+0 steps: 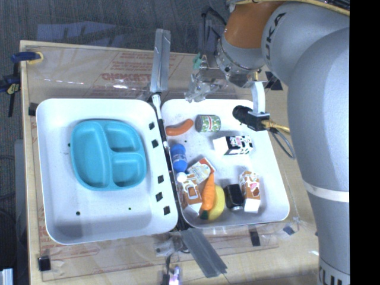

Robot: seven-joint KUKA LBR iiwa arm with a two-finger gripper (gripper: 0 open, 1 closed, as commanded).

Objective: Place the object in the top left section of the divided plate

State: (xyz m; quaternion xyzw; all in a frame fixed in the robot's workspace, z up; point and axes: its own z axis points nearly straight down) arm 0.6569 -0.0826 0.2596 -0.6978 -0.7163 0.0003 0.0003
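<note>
Hand (199,88) hovers over right bin's (273,159) far rim, nothing visibly gripped; whether released or clenched, cannot tell. Hot dog (179,127) nearest: likely light, smooth plastic; pinch mid-length. Divided plate (108,154) waits.

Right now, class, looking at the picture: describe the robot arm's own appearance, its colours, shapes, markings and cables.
The arm is thick, rounded and light grey, with an orange band above the wrist and dark lettering on the casing beside it. Thin dark cables loop around the wrist. The gripper is a small metallic, pale assembly. A white and black fitting with a yellowish cable sticks out below the wrist.
</note>
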